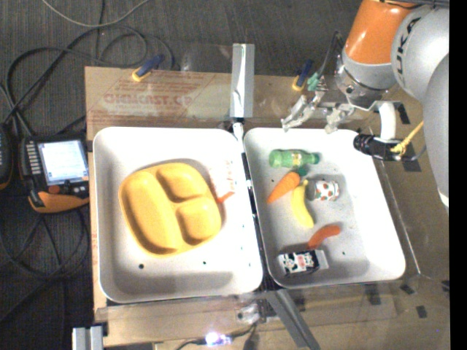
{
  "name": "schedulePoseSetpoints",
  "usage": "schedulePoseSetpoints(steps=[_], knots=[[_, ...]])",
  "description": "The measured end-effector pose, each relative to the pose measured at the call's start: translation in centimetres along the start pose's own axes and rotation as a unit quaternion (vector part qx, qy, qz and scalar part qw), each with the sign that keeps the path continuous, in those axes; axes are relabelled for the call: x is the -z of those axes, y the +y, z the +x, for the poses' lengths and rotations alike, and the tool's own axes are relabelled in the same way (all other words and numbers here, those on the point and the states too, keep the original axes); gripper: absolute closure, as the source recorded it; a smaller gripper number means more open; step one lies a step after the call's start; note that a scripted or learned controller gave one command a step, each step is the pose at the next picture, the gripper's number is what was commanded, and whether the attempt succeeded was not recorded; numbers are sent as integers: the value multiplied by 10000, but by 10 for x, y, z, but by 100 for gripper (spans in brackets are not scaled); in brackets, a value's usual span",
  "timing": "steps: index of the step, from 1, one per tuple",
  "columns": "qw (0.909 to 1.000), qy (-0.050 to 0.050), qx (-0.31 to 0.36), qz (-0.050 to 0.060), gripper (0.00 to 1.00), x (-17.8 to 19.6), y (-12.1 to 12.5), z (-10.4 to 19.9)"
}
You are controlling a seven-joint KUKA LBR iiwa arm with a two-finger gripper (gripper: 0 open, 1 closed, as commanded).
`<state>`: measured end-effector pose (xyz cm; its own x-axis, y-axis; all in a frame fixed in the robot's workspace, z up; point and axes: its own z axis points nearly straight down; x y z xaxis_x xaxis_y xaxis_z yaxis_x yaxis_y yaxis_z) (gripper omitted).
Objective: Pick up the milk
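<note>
The milk (299, 262) is a small carton with a black-and-white cow pattern. It lies on its side near the front edge of the right bin (379, 224). My gripper (309, 124) hangs over the bin's back rim, far behind the milk. Its fingers are spread open with nothing between them. The grey arm with the orange band (376, 20) comes in from the upper right.
Between gripper and milk lie a green bottle (293, 157), a carrot (283, 186), a banana (301, 206), a red-and-white spotted item (324, 190) and a red pepper (325, 233). The left bin (109, 268) holds a yellow divided plate (171, 206).
</note>
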<state>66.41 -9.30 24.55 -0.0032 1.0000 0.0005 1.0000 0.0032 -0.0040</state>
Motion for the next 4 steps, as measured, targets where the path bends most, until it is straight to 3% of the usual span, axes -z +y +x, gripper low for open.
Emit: schedulePoseSetpoints(steps=[1,2,3,4], knots=[[10000,-12,49,5,0,-81,-27,-79],[9976,-3,695,-35,0,-146,-53,-89],[9928,-59,1185,-156,0,-149,-88,-67],[9926,-44,1201,-161,100,-140,-86,-65]])
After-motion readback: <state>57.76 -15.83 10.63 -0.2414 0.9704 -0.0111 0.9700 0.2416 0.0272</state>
